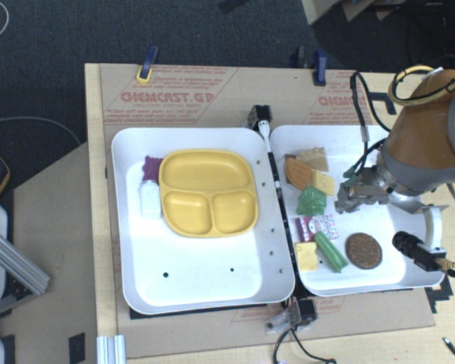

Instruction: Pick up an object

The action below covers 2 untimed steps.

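My jaws point(350, 197) hung low over the right bin point(417, 279), and I could not tell how they stood or whether they had hold of anything. Just to their left lay a green toy point(312, 200) beside a bread slice point(298, 173), and below them a brown round patty point(362, 250). Well off to the left, a yellow divided plate point(208, 191) sat in the left bin point(189, 287).
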Tool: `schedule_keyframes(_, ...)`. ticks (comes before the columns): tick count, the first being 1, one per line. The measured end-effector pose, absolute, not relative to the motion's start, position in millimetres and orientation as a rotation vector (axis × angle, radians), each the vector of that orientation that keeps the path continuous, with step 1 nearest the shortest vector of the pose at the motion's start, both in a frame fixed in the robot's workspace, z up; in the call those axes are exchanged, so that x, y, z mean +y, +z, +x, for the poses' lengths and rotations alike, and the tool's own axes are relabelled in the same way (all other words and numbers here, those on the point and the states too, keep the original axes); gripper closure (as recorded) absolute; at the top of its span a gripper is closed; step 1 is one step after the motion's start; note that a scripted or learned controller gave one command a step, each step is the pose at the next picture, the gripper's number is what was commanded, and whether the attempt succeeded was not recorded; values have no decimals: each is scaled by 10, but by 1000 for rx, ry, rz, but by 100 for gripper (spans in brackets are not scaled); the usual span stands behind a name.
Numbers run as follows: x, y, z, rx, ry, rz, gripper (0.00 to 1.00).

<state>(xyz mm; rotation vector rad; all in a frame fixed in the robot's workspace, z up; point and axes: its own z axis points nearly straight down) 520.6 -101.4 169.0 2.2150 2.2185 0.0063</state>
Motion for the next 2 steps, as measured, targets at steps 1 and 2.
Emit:
schedule_keyframes(1,-1016,2226,5224,2218,7,2214,100)
schedule_keyframes(2,-617,2286,5712,2224,7,2212,100)
